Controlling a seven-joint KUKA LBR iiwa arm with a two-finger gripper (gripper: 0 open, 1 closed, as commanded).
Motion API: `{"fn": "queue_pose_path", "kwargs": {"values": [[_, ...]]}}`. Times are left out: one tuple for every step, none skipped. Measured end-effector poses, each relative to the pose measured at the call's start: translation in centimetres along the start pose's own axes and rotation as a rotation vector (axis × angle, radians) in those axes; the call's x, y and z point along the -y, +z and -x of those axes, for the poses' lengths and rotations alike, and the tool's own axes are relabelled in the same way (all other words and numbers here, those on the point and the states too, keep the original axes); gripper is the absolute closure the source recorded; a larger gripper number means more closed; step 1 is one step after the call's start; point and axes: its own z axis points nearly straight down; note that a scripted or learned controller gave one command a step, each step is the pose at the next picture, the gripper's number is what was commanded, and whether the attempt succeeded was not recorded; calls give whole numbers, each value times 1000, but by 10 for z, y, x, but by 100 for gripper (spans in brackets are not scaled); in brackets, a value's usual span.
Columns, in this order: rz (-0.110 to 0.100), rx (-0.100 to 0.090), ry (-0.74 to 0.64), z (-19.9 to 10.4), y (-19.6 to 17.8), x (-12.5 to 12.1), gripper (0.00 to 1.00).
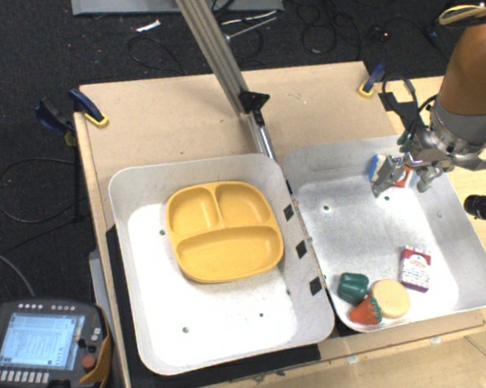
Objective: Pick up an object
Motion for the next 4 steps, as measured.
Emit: {"fn": "queue_pose_path", "kwargs": {"values": [[0, 0, 1, 4, 52, 10, 0], [8, 2, 0, 4, 38, 8, 100], [12, 3, -2, 5, -5, 5, 100], [13, 3, -2, 5, -50, 10, 100]]}}
